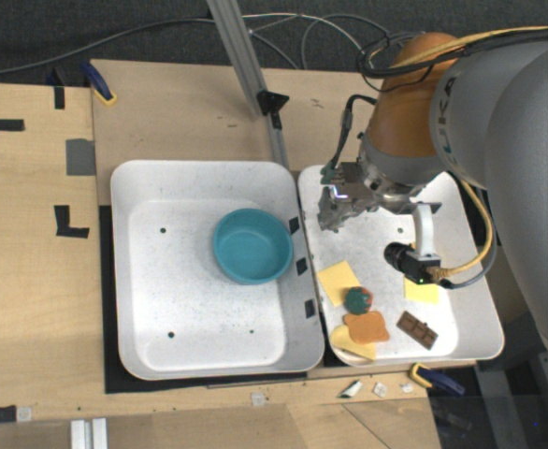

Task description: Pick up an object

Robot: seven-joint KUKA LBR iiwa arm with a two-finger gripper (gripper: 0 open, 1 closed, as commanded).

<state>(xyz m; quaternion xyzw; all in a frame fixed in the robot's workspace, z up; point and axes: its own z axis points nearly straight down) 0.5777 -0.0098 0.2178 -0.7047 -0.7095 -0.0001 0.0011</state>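
My gripper [333,217] hangs over the upper left part of the right bin [468,344], below the orange wrist band. Its dark fingers point down at the bin floor with nothing visible between them. Just below it lies a yellow square piece [338,280]. Further down sit a teal round object [356,299], an orange piece [366,327] and a pale yellow piece [347,347] under it. A brown chocolate-like bar [416,328] lies at the lower right, and another yellow piece [422,293] sits beside a black fitting of the arm.
The left bin [152,279] holds a teal bowl [251,245] near its right side. A grey metal pole [246,54] slants down to the bins' shared top corner. Cables run across the dark bench top behind the bins.
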